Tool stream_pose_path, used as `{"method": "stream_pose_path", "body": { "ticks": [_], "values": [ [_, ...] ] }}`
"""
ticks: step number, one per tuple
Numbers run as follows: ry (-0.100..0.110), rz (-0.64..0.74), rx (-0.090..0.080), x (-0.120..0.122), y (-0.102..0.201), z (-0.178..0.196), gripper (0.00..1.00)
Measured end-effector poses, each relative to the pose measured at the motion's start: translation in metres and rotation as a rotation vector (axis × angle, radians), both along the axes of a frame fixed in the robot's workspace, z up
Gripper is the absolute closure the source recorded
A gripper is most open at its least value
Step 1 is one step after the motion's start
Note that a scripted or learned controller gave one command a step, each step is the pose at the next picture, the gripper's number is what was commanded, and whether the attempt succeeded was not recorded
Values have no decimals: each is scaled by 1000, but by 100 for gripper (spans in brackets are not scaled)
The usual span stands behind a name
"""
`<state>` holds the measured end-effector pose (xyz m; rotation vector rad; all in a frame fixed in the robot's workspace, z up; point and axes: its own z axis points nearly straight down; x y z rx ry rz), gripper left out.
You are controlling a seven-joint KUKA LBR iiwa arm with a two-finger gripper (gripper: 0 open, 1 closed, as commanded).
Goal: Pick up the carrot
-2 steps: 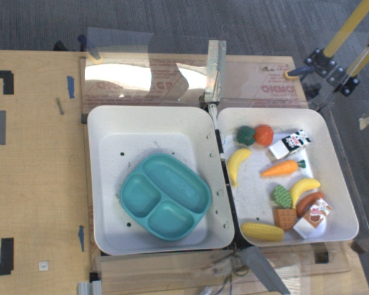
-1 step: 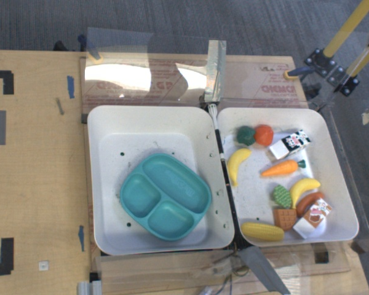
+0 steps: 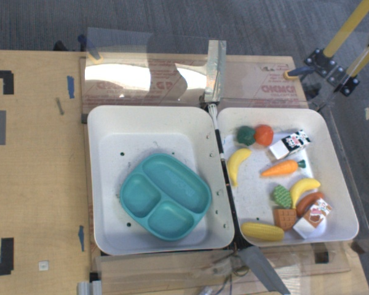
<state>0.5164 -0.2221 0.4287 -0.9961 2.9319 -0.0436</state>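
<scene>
Camera view: your target, the carrot, lies flat in the right-hand bin, close to that bin's middle. It sits slightly tilted, with its green tip toward the bin's outer wall and its thick orange end toward the divider side.

Toward the bin's far wall, the small milk carton sits just beside the carrot's green tip, so close that I cannot tell whether they touch. Nearer the bin's divider wall lies a banana, clear of the carrot's thick end. Toward the bin's near wall, a green ridged vegetable and a second yellow fruit lie near the carrot but apart from it.

Whether the gripper is open or closed, I cannot tell.

To do this step well, you should come straight down over the carrot's orange body, away from the green tip, since the carton crowds that end. Line the grasp across the carrot's narrow width, not along its length. Go low enough to get round its sides, because it lies flat on the bin floor and looks smooth and tapered. That shape could slip out toward the thin end, so take it at the thicker half.
</scene>
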Motion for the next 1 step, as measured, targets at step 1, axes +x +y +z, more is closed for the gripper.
{"method": "stream_pose_path", "body": {
  "ticks": [1],
  "values": [
    [-10,-2,-2,2,0,12,100]
  ]
}}
